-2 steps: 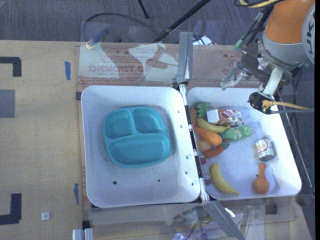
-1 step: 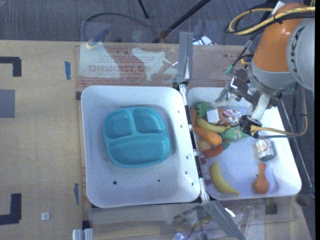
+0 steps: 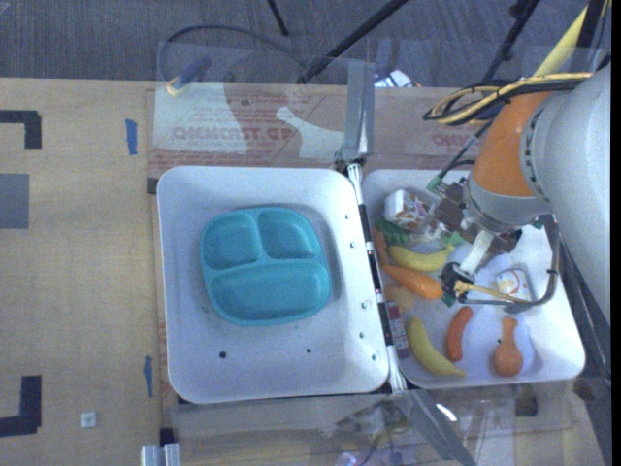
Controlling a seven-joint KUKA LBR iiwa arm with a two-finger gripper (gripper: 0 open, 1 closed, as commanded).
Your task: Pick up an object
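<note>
The right bin holds several toy foods. A white snack packet lies at its back left, with a green item and a yellow banana just in front of it. An orange carrot lies below those. A second banana, a red sausage and an orange drumstick sit along the front. My gripper hangs low over the back left of this bin, right beside the packet and above the first banana. The wrist hides its tips.
The left bin bears a teal divided plate. A small white round item lies at the right bin's middle right. The arm covers the right bin's back right corner. A metal divider separates the bins.
</note>
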